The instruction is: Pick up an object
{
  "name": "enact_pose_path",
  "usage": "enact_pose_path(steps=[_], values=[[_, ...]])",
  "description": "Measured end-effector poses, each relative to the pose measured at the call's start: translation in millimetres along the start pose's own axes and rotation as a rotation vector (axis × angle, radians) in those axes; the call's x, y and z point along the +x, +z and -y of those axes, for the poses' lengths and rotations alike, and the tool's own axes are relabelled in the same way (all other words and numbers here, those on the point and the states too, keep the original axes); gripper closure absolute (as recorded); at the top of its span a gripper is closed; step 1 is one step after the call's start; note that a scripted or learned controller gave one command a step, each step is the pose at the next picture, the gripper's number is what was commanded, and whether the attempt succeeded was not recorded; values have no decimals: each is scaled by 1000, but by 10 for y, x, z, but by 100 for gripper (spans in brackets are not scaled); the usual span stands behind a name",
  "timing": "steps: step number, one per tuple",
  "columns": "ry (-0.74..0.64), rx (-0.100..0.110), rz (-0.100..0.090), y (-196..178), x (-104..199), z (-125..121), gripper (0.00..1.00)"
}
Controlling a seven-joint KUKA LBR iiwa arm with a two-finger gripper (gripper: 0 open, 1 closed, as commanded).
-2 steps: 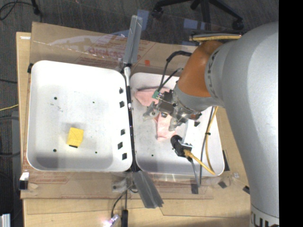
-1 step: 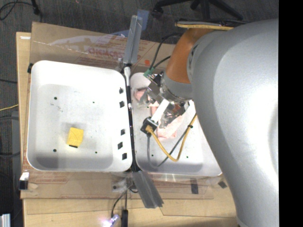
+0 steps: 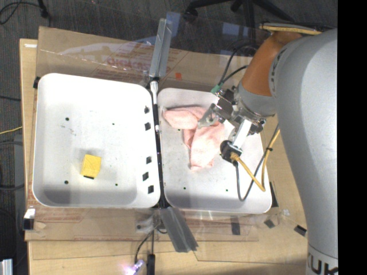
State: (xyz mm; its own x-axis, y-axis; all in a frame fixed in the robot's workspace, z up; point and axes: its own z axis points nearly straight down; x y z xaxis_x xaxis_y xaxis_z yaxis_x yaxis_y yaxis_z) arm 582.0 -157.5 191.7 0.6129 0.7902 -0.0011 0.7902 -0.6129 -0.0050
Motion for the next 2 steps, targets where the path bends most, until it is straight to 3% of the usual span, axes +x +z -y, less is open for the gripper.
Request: enact_pose_path(steps=[1,2], values=[[-298,2,1,583,-71,415,0],[-446,-3,0,1000,130,188,0]])
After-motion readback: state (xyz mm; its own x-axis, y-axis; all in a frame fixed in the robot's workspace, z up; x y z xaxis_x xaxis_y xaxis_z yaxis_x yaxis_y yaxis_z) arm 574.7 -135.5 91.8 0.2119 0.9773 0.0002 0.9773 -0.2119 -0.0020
